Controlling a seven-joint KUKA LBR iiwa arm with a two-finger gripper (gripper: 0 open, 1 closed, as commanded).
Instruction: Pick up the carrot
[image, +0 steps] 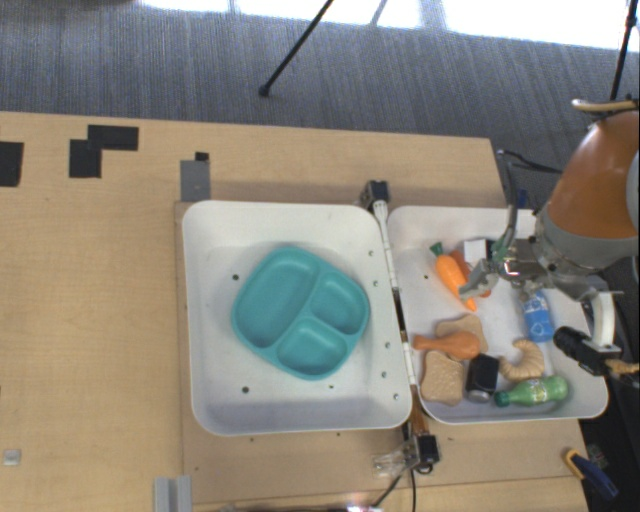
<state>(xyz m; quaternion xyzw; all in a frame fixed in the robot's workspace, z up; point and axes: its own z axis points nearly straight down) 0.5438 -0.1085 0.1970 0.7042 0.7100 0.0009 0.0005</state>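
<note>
Two white bins, carrot (451, 274) in right bin (410, 240), gripper (484, 281) seemingly touching it, finger state unclear

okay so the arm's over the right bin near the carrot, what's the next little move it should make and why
Probably a short shift toward the left bin and down, to bring the gripper squarely over the carrot. The gripper sits at the carrot's right end, while most of the carrot lies to the left of it. The view doesn't settle whether it already touches.
</note>
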